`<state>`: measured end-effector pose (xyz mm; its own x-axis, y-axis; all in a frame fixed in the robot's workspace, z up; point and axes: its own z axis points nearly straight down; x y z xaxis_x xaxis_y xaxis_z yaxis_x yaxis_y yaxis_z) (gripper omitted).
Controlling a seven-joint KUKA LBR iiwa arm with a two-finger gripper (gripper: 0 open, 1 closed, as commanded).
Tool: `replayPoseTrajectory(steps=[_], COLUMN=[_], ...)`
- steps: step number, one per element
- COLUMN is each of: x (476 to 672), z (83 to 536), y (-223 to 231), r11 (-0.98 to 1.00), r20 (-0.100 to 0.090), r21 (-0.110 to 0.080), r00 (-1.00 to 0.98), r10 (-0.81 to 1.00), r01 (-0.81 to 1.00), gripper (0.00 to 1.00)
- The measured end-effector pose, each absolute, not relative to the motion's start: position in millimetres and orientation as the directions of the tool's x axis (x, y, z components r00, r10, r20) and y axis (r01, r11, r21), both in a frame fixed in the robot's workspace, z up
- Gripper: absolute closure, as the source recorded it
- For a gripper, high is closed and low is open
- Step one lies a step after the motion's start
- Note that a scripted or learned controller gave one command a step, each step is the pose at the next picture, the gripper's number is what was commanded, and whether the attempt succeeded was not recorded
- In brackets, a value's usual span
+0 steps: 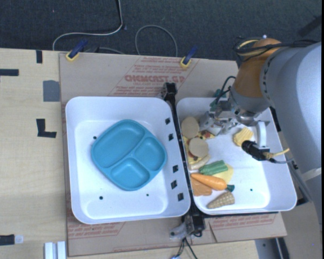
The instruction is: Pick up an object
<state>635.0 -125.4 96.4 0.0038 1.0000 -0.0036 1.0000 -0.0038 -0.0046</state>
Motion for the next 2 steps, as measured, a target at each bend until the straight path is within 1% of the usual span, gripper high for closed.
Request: replayPoseTrajectory(steps=[1,2], x=[667.0,667.3], z=[86.9,97.1], y=[-120.6,-117.6], r11=[0.005,0.005], r20=[-0.003,0.000], r21=[-0.016,-0.012], r00=[-0.005,-0.005], r10=[1.000,1.000], r01=[1.000,1.000], gripper=[0.00,1.00])
